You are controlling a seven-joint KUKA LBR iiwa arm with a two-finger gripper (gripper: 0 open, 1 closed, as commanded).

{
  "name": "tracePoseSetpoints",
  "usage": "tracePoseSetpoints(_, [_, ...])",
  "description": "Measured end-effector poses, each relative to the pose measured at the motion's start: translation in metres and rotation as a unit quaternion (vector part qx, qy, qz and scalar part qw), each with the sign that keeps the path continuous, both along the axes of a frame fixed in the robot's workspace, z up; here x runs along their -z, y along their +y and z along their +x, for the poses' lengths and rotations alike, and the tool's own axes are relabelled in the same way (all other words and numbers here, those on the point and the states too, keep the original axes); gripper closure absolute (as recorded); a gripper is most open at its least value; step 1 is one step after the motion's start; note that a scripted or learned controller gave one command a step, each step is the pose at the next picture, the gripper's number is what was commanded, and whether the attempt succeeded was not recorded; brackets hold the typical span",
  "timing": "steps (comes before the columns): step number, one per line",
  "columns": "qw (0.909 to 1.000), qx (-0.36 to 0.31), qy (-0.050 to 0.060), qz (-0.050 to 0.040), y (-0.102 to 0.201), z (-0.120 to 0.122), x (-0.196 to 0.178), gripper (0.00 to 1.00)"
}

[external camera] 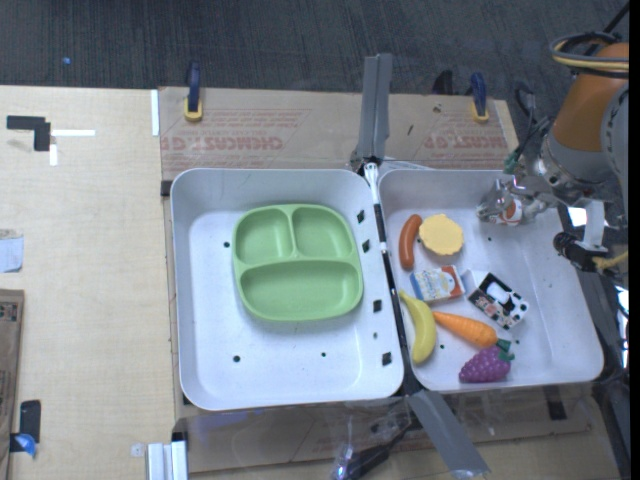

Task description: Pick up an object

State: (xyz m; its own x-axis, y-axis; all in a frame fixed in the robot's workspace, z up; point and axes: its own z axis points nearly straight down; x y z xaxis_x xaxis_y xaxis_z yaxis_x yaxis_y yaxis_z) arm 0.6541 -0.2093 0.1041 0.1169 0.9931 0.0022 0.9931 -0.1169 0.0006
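The gripper [500, 208] hangs low over the far right part of the right bin [575, 298], under the grey arm [585, 118] that reaches in from the right edge of the camera view; whether it is released or clenched I cannot tell, since the metal at its tip blurs into a small reddish patch and nothing can be made out as held. Every candidate for picking lies in this same bin, toward the near side and toward the divider, so from the gripper they all lie nearer the camera and to the view's left. The closest is the round yellow cookie [441, 234], just to the view's left of the gripper and a little nearer, touching or almost touching the red sausage [409, 241], which stands with its long axis running far to near. Further toward the near rim come the small milk carton [436, 284], the black and white card [499, 301], the banana [420, 325] lying along the divider, the carrot [466, 327] with its long axis slanting across the bin, and the purple grapes [485, 365] near the front edge. The left bin [200, 298] holds the green divided plate [298, 262], well apart from the gripper. In my judgement the cookie is the shortest reach, needing only a short shift toward the divider and a descent, though its flat shape may slip
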Motion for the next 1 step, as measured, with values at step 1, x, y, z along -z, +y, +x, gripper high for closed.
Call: tracePoseSetpoints(1, [0.9993,0.037,0.002,-0.0018,0.0258,0.005,-0.1113,1.0])
